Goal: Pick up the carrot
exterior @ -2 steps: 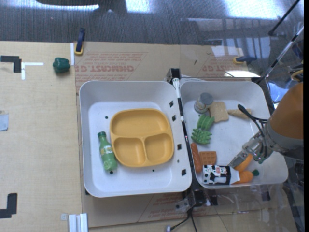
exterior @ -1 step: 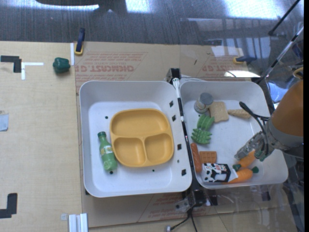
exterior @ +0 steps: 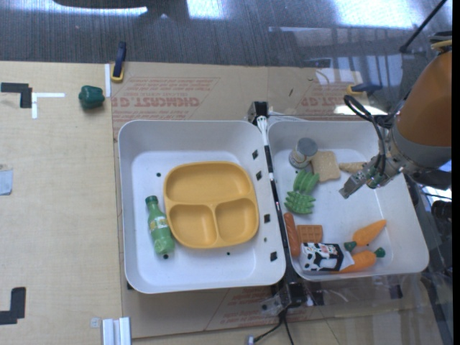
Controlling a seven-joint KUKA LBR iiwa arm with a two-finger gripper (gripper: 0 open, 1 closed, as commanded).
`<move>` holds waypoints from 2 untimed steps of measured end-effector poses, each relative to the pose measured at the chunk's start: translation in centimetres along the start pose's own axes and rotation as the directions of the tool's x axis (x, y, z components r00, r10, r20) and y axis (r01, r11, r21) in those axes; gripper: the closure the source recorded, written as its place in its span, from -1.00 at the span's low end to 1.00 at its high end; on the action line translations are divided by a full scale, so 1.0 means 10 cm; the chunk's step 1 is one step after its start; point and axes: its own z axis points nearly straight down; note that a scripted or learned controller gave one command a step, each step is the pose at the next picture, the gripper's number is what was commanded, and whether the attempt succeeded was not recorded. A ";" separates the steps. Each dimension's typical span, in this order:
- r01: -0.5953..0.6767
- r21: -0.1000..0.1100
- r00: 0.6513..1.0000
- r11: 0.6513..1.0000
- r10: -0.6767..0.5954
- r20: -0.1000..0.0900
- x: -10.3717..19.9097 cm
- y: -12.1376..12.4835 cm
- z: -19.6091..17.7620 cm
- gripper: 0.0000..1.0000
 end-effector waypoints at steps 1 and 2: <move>0.000 0.000 1.000 1.000 0.000 0.000 0.00 0.00 0.00 -1.00; 0.374 0.000 0.927 0.927 -0.374 -0.002 -0.38 -0.36 0.87 -1.00</move>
